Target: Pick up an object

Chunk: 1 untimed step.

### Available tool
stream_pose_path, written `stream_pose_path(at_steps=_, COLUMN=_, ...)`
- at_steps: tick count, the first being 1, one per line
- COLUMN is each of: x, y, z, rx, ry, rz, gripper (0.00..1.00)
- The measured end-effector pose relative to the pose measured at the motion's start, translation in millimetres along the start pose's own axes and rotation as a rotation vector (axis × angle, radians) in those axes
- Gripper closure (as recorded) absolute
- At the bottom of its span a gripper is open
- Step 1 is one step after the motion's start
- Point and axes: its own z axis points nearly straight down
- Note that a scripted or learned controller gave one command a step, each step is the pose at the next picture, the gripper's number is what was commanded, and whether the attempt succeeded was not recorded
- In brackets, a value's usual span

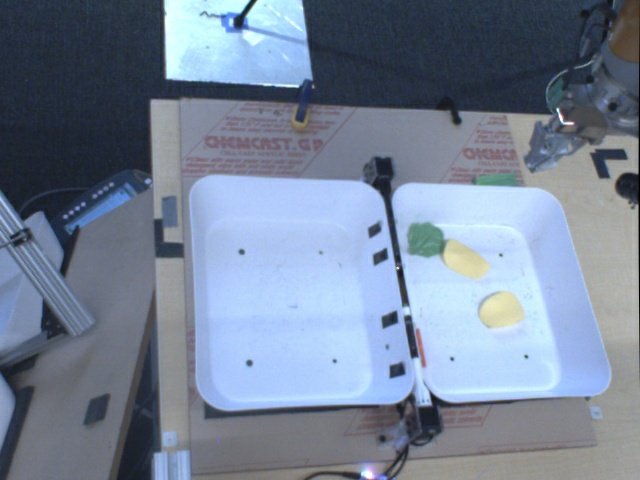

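Note:
In the right bin (560, 368) lie three items: a green crumpled piece (425, 238) near its upper left corner, a pale yellow oval (465, 259) just right of it, and a second yellow lump (500, 310) lower down. My gripper (545, 151) hangs at the far upper right, above the bench beyond the right bin's back rim, well away from all three items. Nothing shows between its fingers.
The left bin (215, 368) sits beside the right one, joined by a black hinge strip (392, 268). A green scrap (497, 179) lies on the cardboard behind the right bin. A shiny metal sheet (238, 28) lies on the floor at top left.

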Motion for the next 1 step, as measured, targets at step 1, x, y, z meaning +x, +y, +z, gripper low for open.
stream_pose_path(at_steps=1, x=8.8, y=-6.0, z=-80.1, rx=-0.022, ry=-0.007, rz=0.002, gripper=1.00)
